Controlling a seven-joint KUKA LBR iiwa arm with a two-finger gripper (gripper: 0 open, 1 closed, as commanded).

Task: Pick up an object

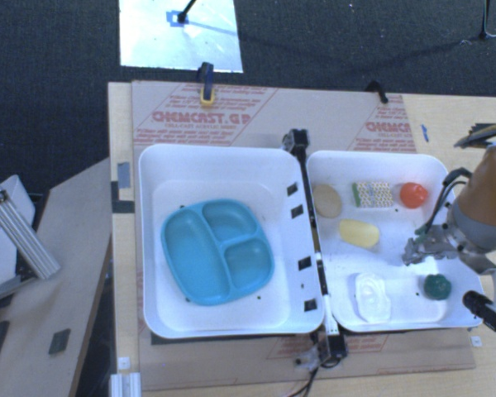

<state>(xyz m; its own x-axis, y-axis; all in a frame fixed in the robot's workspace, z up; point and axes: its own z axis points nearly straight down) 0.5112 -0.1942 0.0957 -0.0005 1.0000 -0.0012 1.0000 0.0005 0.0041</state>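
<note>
Camera view: my arm (488,197) enters at 3 o'clock over the right bin (380,160).
Left bin (215,160) holds a blue divided plate (218,251). My gripper (417,251) hangs above the right bin floor; whether it is closed I cannot tell. Around it: white object (372,296) at 7 o'clock, yellow piece (360,234) at 9, green ball (436,286) at 5.
</note>
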